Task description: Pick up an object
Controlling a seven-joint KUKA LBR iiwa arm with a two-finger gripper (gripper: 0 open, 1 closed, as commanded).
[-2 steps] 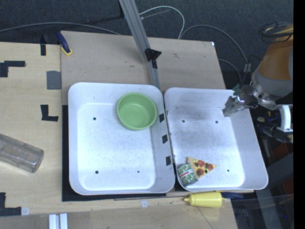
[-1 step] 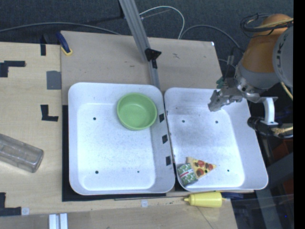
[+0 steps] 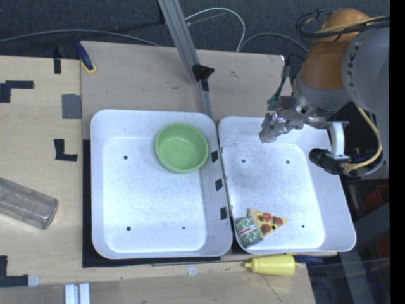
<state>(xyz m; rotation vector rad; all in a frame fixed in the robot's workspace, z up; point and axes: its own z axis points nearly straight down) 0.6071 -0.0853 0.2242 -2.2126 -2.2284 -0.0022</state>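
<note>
Pizza slice (image 3: 268,222) well apart from pincer (image 3: 273,132).

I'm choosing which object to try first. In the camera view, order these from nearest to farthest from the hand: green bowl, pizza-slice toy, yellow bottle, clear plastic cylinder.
1. Round green bowl, left bin, upper part; the hand hangs over the right bin's top edge.
2. Flat pizza-slice toy, right bin, bottom edge.
3. Yellow plastic bottle, on the bench below the right bin.
4. Clear plastic cylinder, far left on the bench.

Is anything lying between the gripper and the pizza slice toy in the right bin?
Nothing visible does. The gripper hangs over the right bin's far edge; bare white floor runs from there to the pizza slice toy near the front-left corner.
</note>
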